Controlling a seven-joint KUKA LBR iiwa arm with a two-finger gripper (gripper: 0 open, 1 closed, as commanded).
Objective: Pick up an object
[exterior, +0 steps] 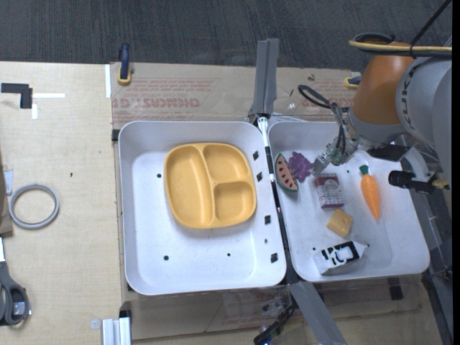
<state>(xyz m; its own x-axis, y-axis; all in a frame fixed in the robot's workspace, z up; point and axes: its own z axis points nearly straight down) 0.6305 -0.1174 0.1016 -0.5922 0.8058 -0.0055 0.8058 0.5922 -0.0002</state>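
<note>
The right bin (402, 254) holds several small items. A watermelon slice (287, 172) and a purple grape bunch (300, 165) lie at its left side. A red and white packet (330, 192) sits in the middle, with a yellow wedge (341, 223) below it. An orange carrot (370, 195) lies to the right, and a black and white piece (339, 255) rests near the front. My gripper (333, 154) hangs low over the bin's back part, just above the packet and to the right of the grapes.
A yellow divided plate (210, 185) lies in the left bin (144, 257). A grey divider bar (266, 77) runs between the bins at the back. A tape roll (31, 205) and scissors (13, 302) lie on the bench at the left.
</note>
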